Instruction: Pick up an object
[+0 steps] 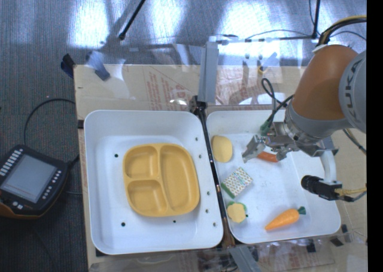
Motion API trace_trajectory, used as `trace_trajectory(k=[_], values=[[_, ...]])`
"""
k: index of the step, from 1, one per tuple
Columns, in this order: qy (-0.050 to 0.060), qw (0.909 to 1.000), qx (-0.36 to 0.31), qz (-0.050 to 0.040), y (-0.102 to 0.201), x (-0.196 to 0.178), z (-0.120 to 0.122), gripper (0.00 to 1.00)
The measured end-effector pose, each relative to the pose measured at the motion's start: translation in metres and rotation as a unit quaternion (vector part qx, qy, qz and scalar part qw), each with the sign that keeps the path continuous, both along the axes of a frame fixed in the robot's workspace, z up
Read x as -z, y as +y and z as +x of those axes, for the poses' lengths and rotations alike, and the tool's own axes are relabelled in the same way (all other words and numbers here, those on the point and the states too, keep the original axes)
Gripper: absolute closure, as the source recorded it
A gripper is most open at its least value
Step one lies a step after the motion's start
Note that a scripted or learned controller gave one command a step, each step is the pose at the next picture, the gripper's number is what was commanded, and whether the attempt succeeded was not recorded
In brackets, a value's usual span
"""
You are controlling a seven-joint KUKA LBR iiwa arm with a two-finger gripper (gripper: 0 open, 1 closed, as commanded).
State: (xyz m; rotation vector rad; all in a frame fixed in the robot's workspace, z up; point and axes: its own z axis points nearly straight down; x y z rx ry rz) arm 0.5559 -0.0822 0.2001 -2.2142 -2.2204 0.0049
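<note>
Two white bins sit side by side on the desk (119, 85), and the arm (326, 94) comes in from three o'clock, hanging over the upper part of the right bin (326, 224). Its gripper (258, 147) is low over the bin floor, with a small orange-red piece (268, 157) lying right under it; whether that piece sits between the fingers or just below them I cannot tell, nor can I make out how wide the fingers stand. At about nine o'clock from the gripper, near the bin's left wall, lies a pale yellow rounded lump (222, 148). At seven o'clock from the gripper a small checked packet with a green edge (237, 182) lies tilted on the floor. Toward six o'clock, near the bin's front left corner, sits a little yellow fruit with a green bit (237, 211), and a toy carrot (283, 218) lies slantwise at five o'clock, well apart from the gripper. The left bin (102, 145) carries a yellow divided plate (160, 179) in its middle. A handheld control pad (29, 180) rests on the floor beyond the desk at nine o'clock.
</note>
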Motion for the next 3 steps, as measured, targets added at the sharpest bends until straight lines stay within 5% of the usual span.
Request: trace_trajectory(k=[1,2,3], values=[[-0.002,0.9886,-0.151,0.0001,-0.054,0.114,0.049,0.0],[-0.003,0.9889,-0.149,0.0005,-0.054,0.104,0.05,1.0],[-0.008,0.9979,-0.064,-0.0005,0.021,-0.033,0.067,1.0]])
